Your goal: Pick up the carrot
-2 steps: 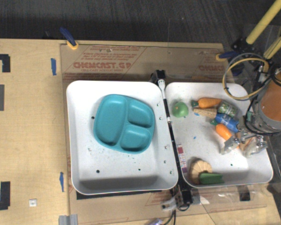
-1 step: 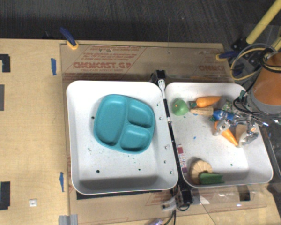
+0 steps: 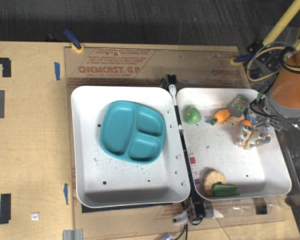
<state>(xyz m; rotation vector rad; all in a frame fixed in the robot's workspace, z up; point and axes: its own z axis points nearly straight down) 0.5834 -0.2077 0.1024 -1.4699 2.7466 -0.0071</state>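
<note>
Reaching in from the right, the arm (image 3: 290, 91) hangs over the right bin (image 3: 277, 171), carrot not yet lifted.

In the left bin (image 3: 85, 149) lies a teal divided plate (image 3: 132, 130), well clear of the work. In the right bin the gripper (image 3: 252, 135) hovers low, likely lining up a grasp; whether its fingers are apart or together I cannot tell. The carrot (image 3: 221, 116) lies just left of it, free, between a green ball (image 3: 192, 115) and a small can (image 3: 238, 105).

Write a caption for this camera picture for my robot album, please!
Gripper hovering in the right bin near the carrot, teal plate in the left bin.
</note>
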